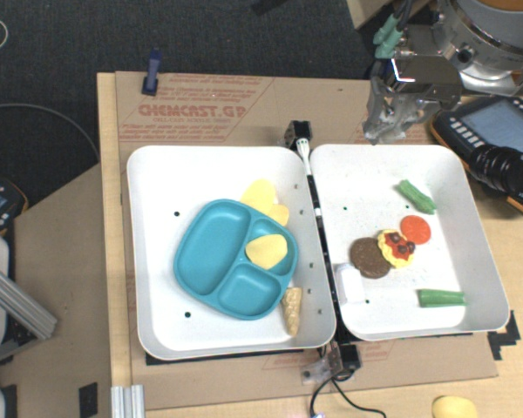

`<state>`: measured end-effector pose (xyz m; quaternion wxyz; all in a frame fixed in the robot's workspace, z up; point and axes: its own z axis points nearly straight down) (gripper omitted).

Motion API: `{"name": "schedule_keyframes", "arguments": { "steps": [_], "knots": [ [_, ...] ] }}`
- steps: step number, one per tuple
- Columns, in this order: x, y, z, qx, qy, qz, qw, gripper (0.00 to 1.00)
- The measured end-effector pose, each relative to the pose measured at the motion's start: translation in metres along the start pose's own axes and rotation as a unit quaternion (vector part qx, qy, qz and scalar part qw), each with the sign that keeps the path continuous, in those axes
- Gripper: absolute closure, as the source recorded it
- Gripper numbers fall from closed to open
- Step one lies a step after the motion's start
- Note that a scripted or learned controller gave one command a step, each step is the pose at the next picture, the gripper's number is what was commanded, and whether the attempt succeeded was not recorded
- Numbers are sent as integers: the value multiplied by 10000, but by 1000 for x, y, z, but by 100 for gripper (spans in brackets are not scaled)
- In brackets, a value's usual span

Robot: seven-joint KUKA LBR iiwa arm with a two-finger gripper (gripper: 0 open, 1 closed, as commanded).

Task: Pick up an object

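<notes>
Toys lie scattered across both white bins, all resting on the bin floors. In the right bin (471, 190), a green bean-shaped piece (416, 195) sits near the upper wall, tilted. Below it, an orange round piece (415, 229) touches a yellow piece with dark red spots (396, 247), which in turn touches a brown disc (369, 257). A second green piece (440, 298) lies flat near the lower right corner, apart from the cluster.

The left bin (148, 233) holds a blue divided plate (218, 259), set at a slant. A pale yellow piece (267, 251) rests in the plate's right compartment. Another yellow piece (261, 196) lies just beyond the plate's upper rim, partly behind it. A tan, cone-like piece (291, 309) lies against the plate's lower right edge, near the wall between the bins.

The gripper (389, 122) hangs above the back rim of the right bin, well apart from every toy, with nothing visible between its fingers; whether it is open or closed cannot be told from this angle. The grey arm (479, 33) rises toward the upper right.

Both bins sit on a brown cardboard sheet (200, 103) printed with red lettering, laid on the tabletop (519, 259). A small blue clip (151, 72) stands at the sheet's back edge. A black handheld controller (497, 142) lies to the right of the bins, and a yellow rounded thing (453, 406) sits at the lower right.
</notes>
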<state>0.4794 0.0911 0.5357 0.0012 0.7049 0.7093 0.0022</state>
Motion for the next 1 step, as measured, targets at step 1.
{"name": "schedule_keyframes", "arguments": {
  "steps": [1],
  "knots": [
    [-29, 3, 117, 91, -22, 56, 9999, 100]
  ]
}}
